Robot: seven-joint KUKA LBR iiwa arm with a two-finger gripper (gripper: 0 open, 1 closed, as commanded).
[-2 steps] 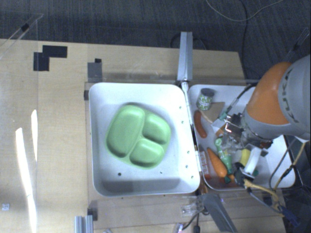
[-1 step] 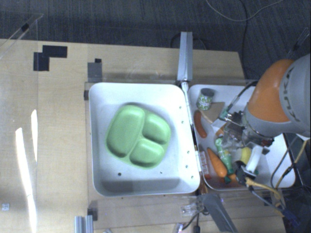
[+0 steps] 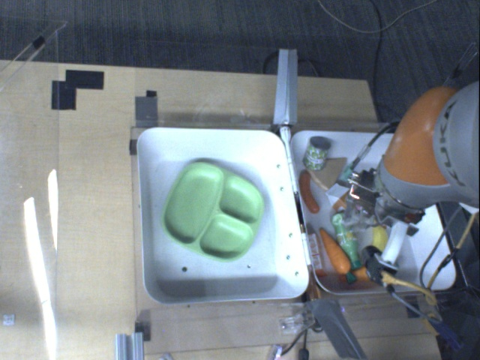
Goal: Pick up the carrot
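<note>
Two white bins: left bin point(image 3: 150, 223), right bin point(image 3: 330, 137). One green three-compartment plate point(image 3: 214, 211) in the left. In the right: one carrot point(image 3: 334, 252), one sausage point(image 3: 309, 193), one small can point(image 3: 316, 156); other items too cluttered to count.

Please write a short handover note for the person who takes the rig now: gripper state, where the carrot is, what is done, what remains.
Gripper: over the right bin, among the clutter.
Carrot: lying in the right bin near its front-left corner, by the divider, not lifted.
Left bin: holds a green divided plate.
Done: arm has reached into the right bin.
Left: grasp the carrot and lift it.
</note>
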